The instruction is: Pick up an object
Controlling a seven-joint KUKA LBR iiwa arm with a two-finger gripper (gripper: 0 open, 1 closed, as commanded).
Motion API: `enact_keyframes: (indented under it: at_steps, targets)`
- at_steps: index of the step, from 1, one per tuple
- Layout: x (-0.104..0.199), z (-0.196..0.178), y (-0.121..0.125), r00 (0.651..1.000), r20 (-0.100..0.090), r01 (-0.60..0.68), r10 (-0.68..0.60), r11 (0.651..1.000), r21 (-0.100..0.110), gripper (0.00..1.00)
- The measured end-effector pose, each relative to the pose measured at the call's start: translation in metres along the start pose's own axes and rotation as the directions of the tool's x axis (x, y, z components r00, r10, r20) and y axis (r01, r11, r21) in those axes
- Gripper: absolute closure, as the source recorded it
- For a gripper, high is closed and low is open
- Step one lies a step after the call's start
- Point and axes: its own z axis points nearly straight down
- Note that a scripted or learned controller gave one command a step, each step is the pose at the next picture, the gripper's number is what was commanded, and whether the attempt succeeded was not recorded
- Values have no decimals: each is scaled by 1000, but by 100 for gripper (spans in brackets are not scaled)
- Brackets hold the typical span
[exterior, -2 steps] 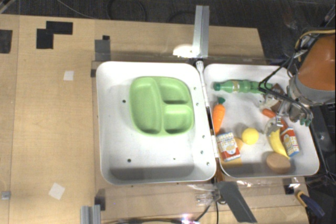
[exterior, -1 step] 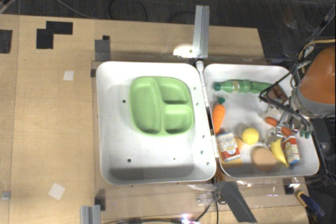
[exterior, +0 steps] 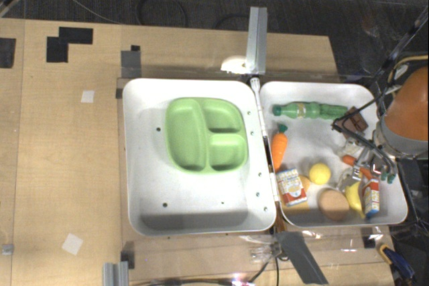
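My pincer [exterior: 358, 171] sits low in the right white bin [exterior: 305, 90] among crowded objects; I cannot tell its state. I worry it could snag the yellow plastic lemon [exterior: 320, 174] or the tan rounded piece [exterior: 333, 203] and lift nothing

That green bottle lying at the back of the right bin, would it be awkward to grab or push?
Probably it would roll: the green bottle lies on its side and looks round. Its glossy surface suggests smooth plastic, so it might slip in a pinch. It lies near the bin wall, which would likely stop it if pushed that way.
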Motion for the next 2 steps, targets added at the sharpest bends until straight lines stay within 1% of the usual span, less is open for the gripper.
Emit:
enact_keyframes:
  at_steps: [1, 2]
  targets:
    - [-3, -12, 2, 1000, 7, 9, -9, 1000, 0, 100]
    - [35, -3, 25, 958, 7, 285, -285, 958, 3, 100]
